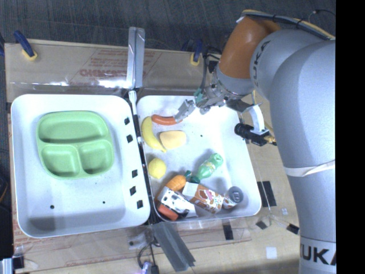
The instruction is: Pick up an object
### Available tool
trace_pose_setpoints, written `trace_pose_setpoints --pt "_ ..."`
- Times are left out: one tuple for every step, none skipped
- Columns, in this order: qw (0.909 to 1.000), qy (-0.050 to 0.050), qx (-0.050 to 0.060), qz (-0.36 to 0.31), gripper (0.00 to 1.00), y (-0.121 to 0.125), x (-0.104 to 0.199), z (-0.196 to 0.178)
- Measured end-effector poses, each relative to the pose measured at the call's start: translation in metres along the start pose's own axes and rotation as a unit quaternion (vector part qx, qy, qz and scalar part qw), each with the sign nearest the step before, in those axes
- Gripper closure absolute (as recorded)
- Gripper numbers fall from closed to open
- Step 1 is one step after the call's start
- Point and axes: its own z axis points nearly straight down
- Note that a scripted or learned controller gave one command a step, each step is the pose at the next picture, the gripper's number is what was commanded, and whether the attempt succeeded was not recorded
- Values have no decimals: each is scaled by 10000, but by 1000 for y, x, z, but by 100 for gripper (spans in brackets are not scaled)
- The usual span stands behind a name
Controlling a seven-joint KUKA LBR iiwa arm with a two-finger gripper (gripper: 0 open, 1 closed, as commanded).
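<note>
Two white bins side by side on the tabletop (68, 67). Left bin (34, 210) carrying a green divided tray (74, 144), bare floor along its near edge. Right bin (242, 164) crowded: sausage (164, 119) near the far rim, touching the top of a banana (149, 135); pale wedge (172, 138) just beside the banana; lemon (157, 168) lower down by the dividing wall; green bottle (208, 166) tilted toward the middle; carrot (177, 182), snack packet (206, 198), small printed box (173, 201) and can (234, 196) bunched at the near edge. Open floor in the far right part of that bin. Jaws (185, 109) low over the sausage's right end, seemingly on it; cannot tell how far open, nor whether gripping. Grey arm (296, 96) overhanging the right rim.
</note>
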Motion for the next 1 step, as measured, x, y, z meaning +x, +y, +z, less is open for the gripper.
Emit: trace_pose_setpoints --pt "9984 10 15 -569 0 -4 24 57"
